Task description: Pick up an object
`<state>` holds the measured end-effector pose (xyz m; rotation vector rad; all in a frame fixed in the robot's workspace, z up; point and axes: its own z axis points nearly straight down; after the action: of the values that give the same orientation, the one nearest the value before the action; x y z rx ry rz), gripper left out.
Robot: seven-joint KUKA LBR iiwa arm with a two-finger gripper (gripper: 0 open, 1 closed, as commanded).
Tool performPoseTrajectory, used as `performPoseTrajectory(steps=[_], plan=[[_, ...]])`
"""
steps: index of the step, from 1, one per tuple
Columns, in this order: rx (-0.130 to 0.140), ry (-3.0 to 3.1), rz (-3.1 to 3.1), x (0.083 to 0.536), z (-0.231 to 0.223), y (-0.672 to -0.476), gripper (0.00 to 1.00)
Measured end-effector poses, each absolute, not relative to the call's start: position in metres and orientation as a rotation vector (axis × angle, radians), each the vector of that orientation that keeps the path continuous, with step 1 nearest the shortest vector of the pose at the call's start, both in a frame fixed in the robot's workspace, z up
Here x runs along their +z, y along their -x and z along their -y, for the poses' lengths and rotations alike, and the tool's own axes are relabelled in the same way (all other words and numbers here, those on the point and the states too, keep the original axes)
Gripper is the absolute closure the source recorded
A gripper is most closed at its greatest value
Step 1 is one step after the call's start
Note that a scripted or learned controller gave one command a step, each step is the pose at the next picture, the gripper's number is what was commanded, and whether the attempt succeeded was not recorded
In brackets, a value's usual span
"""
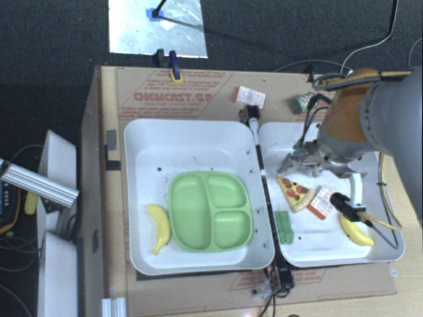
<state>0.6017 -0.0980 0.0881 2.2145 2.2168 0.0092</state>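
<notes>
Gripper [299, 162], jaw state unreadable, is being positioned just above the toy pizza slice [294, 192]: likely light, rigid, best pinched across its edges.

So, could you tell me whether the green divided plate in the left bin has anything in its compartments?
Empty. All three compartments of the green divided plate show bare green; the banana lies beside it on the bin floor.

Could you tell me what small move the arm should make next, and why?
Probably lower the claw slightly toward the pizza slice: the claw sits just above it in the right bin, and the slice lies flat, apart from its neighbours.
</notes>
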Motion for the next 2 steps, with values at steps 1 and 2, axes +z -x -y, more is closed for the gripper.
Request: performPoseTrajectory(steps=[1, 2], plan=[[0.011, -2.215, -2.216, 0.088, 0.09, -0.529, 0.0], [0.014, -2.213, -2.214, 0.088, 0.11, -0.491, 0.0]])
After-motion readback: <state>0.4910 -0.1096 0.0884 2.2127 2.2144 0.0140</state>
